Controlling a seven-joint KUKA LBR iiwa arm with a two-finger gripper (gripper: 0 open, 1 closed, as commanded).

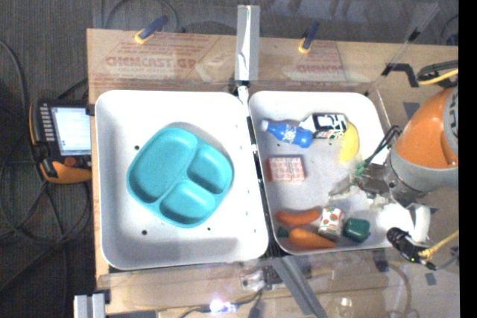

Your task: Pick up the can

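I see the arm (428, 141) reaching in at three o'clock, its gripper (358, 182) hanging over the right bin (373, 112) close to that bin's right wall. I cannot tell how far the gripper is open, and I see nothing held in it. The can (356, 229), dark green, lies at the bin's five o'clock corner, hard by the bottom rim, with a small printed carton (330, 220) just beside it at nine o'clock and two orange carrots (305, 229) beyond. A pink box (286, 170) sits mid-bin with bare floor around it. A blue bottle (290, 133) and banana (349, 145) lie toward twelve. The left bin (112, 234) holds a teal tray (180, 175).
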